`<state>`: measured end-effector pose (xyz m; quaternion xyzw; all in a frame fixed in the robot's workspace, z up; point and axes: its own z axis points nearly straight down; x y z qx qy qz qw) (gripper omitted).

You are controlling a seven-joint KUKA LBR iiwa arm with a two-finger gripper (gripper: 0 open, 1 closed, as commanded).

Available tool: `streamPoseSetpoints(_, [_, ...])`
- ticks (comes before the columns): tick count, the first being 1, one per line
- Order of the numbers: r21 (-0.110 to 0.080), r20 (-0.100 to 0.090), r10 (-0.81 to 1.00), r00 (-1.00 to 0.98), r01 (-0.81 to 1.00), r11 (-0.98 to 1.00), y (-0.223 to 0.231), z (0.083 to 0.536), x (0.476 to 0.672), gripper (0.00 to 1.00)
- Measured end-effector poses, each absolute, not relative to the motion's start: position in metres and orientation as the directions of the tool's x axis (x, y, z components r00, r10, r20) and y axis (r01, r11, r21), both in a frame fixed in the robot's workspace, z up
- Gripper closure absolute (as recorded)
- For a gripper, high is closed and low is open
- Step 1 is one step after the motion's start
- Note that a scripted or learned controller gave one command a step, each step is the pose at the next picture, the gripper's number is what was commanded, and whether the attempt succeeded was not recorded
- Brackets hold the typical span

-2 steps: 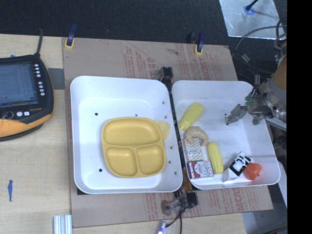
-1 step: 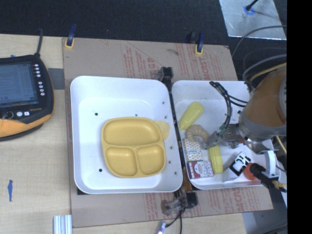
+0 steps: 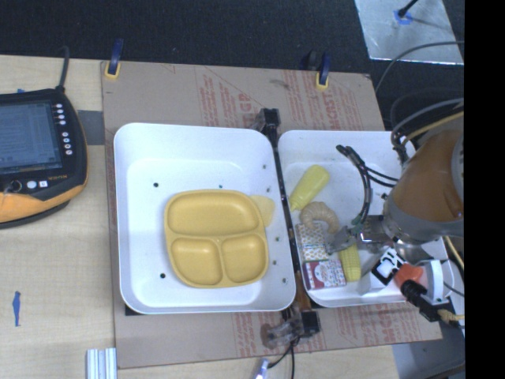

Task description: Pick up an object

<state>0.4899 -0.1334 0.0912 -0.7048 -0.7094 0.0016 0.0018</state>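
The right bin (image 3: 371,144) holds several items. A yellow cylinder (image 3: 308,185) lies near its left wall, and a beige curled piece (image 3: 318,214) sits just below it. A red and white packet (image 3: 323,268) lies by the front left corner, with a small yellow corn cob (image 3: 351,265) at its right side. My gripper (image 3: 348,241) hangs low in this bin, right of the beige piece and just above the corn cob. The grey arm with its orange band (image 3: 430,184) covers the bin's right part. Nothing can be seen lifted.
The left bin (image 3: 134,212) carries a yellow divided plate (image 3: 215,237). A small orange item (image 3: 409,275) and a white and black piece (image 3: 385,265) lie at the right bin's front right. Black cables (image 3: 361,176) loop over the right bin. A tablet (image 3: 35,152) rests far left.
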Motion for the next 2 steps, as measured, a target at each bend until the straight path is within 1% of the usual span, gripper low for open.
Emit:
streamPoseSetpoints(1, [-0.007, -0.001, 1.000, -0.011, 1.000, 0.011, -0.134, 0.101, 0.490, 1.00])
streamPoseSetpoints(2, [-0.002, 0.002, 1.000, -0.006, 1.000, 0.006, -0.042, 0.192, 0.565, 1.00])
